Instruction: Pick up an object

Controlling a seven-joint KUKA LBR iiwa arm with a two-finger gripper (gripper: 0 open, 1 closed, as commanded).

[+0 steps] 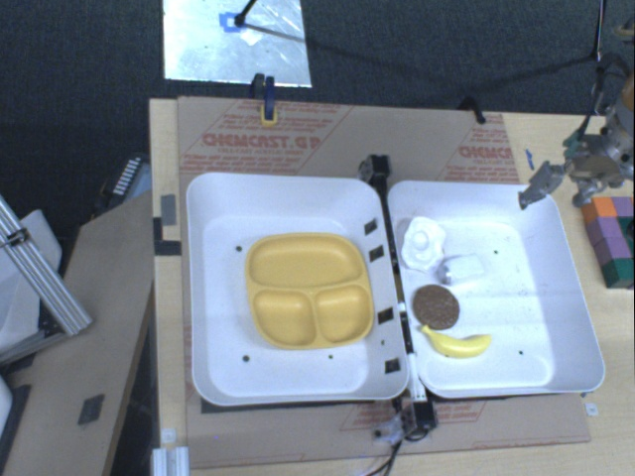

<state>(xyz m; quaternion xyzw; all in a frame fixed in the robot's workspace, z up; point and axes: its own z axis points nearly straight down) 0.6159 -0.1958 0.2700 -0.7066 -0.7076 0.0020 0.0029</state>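
Banana (457,344) lies at six o'clock in the right bin (556,296), just below the brown disc (436,306); likely light, smooth, curved, best pinched mid-body; gripper (541,184) at two o'clock, opening unreadable.

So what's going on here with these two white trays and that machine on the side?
A robot arm is meant to pick something up. Its tool sits over the far right corner of the right bin, not touching anything. In that bin lie a banana, a brown round disc and a couple of white items, all near the bin's left wall. The left bin has a yellow divided plate. Nothing has been picked up yet.
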